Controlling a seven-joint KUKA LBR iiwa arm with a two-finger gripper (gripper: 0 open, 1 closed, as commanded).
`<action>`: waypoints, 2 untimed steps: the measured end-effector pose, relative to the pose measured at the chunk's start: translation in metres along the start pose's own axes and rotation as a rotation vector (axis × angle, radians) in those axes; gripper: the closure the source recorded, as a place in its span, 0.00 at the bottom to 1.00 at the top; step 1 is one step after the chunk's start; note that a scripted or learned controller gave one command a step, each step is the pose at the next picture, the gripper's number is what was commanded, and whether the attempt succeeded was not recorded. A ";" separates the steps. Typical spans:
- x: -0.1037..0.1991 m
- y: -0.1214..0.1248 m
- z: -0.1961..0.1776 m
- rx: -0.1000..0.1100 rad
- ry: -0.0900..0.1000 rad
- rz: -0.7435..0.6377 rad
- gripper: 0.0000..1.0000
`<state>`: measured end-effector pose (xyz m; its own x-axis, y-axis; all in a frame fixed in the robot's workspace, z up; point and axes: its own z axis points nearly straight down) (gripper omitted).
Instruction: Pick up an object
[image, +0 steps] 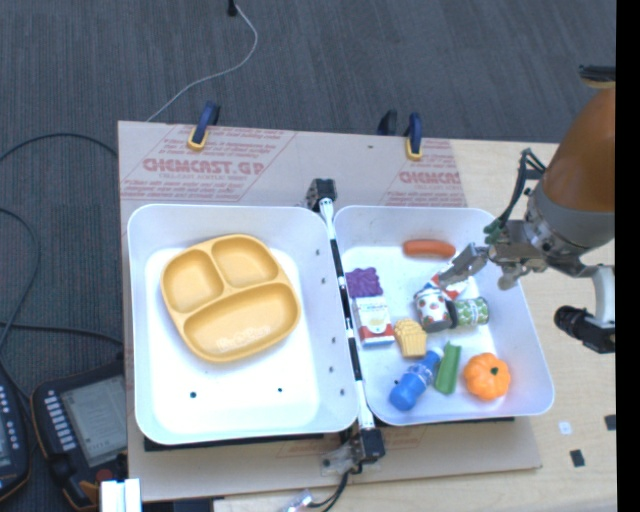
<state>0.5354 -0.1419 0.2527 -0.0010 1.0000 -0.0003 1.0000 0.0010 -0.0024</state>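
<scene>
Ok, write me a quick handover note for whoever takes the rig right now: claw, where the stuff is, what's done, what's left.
Claw: above the right bin, over its upper right part, fingers open, nothing between them.
Right bin: sausage, purple grapes, small carton, can, blue bottle, green piece, orange pumpkin.
Left bin: yellow divided plate.
Done: no pick yet.
Left: close on one object and lift it.

Fixed overhead camera, slanted down, both bins (140, 300)
</scene>
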 end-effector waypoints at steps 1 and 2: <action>0.006 0.099 0.137 0.003 0.001 0.000 0.00; 0.043 0.117 0.165 -0.008 -0.002 -0.001 0.00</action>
<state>0.6519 -0.0992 0.0870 -0.0021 1.0000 -0.0021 1.0000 0.0021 0.0054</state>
